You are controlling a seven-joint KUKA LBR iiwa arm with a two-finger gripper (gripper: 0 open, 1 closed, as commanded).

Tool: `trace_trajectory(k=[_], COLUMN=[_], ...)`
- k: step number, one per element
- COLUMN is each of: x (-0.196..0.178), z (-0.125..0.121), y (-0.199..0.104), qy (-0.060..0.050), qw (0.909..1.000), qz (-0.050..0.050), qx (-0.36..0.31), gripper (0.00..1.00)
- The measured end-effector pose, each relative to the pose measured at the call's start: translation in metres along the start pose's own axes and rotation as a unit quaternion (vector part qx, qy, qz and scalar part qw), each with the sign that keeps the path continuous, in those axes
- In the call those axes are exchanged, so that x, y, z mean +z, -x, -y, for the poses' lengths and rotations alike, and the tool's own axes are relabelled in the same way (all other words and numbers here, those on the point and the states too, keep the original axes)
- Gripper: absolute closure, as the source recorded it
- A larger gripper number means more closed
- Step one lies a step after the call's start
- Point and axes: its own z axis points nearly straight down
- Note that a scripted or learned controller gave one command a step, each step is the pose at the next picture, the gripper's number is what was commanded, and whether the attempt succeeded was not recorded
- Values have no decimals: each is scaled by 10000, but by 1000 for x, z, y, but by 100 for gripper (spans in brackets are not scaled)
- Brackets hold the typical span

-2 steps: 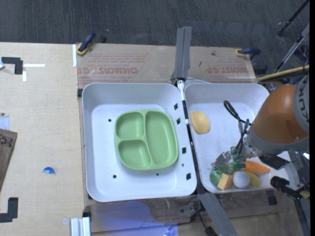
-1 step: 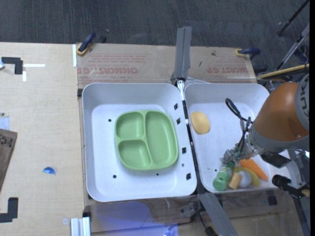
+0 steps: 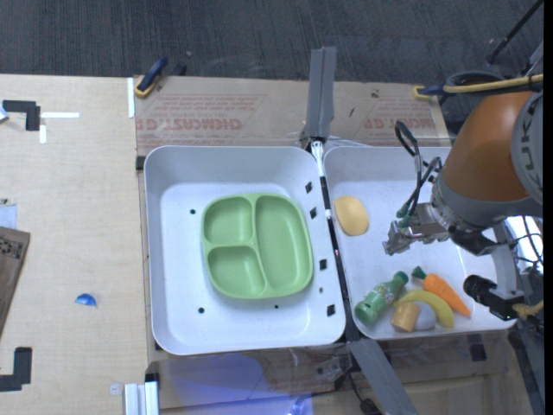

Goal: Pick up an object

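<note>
Several toys are lying in the right bin (image 3: 346,173); the yellow egg (image 3: 352,215) is sitting left of the end effector (image 3: 397,239), whose grip I cannot tell. It is looking light, smooth, slippery: best pinched across its middle.

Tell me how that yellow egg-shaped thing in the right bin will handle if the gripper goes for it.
The yellow egg-shaped object looks smooth and rounded, so it may slip from the gripper. Lying alone on the right bin floor, it would probably roll if nudged. It looks like a toy, likely light.
</note>
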Motion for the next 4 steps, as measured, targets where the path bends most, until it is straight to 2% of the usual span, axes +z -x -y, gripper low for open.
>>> trace_trajectory(k=[1, 2, 3, 4], x=[0, 100, 64, 101], z=[0, 28, 28, 30], y=[0, 48, 36, 38], qy=[0, 1, 2, -20], qw=[10000, 9984, 9996, 9966], qz=[1, -5, -2, -11], qx=[-3, -567, -266, 824], gripper=[0, 0, 0, 0])
